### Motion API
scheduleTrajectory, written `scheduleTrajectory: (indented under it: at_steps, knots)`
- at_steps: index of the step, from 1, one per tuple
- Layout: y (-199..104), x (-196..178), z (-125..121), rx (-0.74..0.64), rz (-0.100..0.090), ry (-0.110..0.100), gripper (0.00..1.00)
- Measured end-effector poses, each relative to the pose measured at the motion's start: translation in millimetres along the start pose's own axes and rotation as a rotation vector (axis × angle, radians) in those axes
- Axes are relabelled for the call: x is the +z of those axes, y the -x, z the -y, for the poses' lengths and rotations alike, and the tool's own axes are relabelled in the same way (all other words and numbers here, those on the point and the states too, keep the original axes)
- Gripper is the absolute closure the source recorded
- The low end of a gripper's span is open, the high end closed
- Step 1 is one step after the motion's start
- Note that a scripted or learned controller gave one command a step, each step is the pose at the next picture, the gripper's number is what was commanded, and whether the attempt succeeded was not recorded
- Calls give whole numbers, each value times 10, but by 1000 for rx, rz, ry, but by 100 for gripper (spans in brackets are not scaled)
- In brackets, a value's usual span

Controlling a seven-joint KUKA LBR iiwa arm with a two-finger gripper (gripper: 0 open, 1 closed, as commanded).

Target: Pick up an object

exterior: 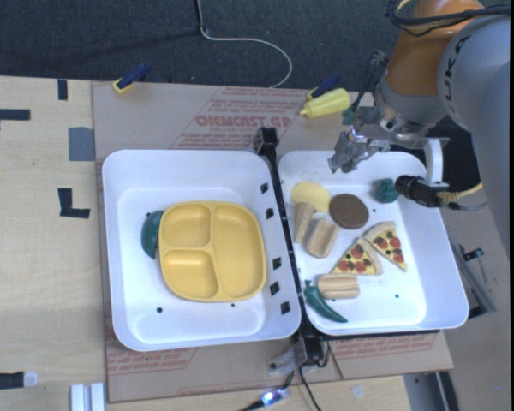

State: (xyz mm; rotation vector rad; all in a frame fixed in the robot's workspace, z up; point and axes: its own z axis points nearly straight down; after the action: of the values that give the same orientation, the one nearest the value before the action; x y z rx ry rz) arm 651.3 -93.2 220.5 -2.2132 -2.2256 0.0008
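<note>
Hovering over the toy-food bin, nothing in the grip yet

Left bin [120, 229], shallow white plastic: a yellow plastic divided plate [212, 251] lies face up near the middle, three compartments bare. A dark teal object [150, 234] peeks out from under the plate's left edge, mostly covered, so likely awkward to reach from above.

A row of black clips [278, 229] runs down the seam where the two bins meet.

Right bin [441, 298], shallow white plastic, holds the pick candidates, loosely scattered. A pale yellow rounded piece [310, 196] touches two tan cylinders [315, 232] below it. Beside them lies a flat brown disc [349, 211]. Two pizza-slice toys [377, 251] lie tip to tip. A tan bun-shaped roll [337, 287] rests on a green leaf-like piece [321, 305] near the front wall. A small teal-green lump [386, 189] sits alone near the back right.

Grey two-finger gripper [347, 158] hangs over the bin's back edge, above and just behind the brown disc. Nothing shows between its fingers; whether they are spread or closed I cannot tell at this angle. Judgement: the pick has not begun. Isolated pieces such as the disc or the lump look the easiest targets.
</note>
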Motion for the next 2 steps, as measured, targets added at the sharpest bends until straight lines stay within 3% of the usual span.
scheduleTrajectory:
  at_steps: [2]
  knots:
    - [-1097,59,10,-1,0,-1,100]
